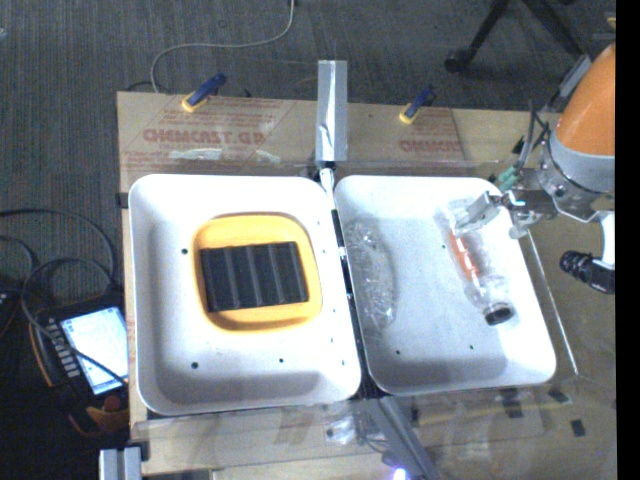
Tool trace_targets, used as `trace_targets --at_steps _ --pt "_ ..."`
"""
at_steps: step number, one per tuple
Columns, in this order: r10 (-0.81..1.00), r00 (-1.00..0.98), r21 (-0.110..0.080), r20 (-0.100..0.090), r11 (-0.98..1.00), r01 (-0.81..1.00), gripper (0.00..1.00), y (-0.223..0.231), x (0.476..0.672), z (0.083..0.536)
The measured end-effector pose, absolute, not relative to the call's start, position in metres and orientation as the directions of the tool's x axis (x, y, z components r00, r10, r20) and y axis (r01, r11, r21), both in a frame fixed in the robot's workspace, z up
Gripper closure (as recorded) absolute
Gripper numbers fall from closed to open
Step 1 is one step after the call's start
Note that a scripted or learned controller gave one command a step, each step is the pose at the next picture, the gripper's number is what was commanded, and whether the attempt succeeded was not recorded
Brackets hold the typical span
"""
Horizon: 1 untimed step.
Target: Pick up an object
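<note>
Arm (585, 128) comes in from the right, orange band up top, grey wrist just over the right bin's (420, 368) far-right rim. Gripper (507, 206) sits at that rim, pointing left toward the bin. Can't tell whether the jaws are released or clenched: too small and cluttered at the tip. Nothing visibly between them.

Right bin contents:
- Clear plastic bottle (478, 260) with an orange/red strip inside and a dark cap at the near end. Lies flat, tilted diagonally, cap end toward the bin's near-right corner. Its far end is just beside the gripper tip; contact or not, can't tell.
- Crumpled clear plastic wrapper (368, 273), lying along the bin's left wall, well apart from the bottle.

Left bin (160, 368):
- Yellow-orange rounded tray-like object (258, 273) with a dark ribbed rectangular insert on top, lying flat near the bin's centre. Well apart from the arm.

Both bins sit side by side on the table (140, 148), touching along the middle seam. Table top reads as a brown board with faded red lettering. A metal bracket (331, 108) stands upright at the far edge above the seam. Two blue-and-yellow clamps on the far edge: left clamp (203, 92), right clamp (417, 105).

Floor (80, 28) to the left carries cables and a small lit handheld screen (92, 343).
</note>
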State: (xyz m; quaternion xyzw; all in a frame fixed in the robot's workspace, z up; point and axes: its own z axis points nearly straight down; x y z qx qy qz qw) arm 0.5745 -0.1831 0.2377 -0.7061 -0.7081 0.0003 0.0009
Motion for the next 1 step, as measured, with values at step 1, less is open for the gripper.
trace_targets --at_steps 1 --pt "0.987 -0.162 -0.002 -0.001 0.162 0.987 0.00 -0.2190 0.5901 0.1667"
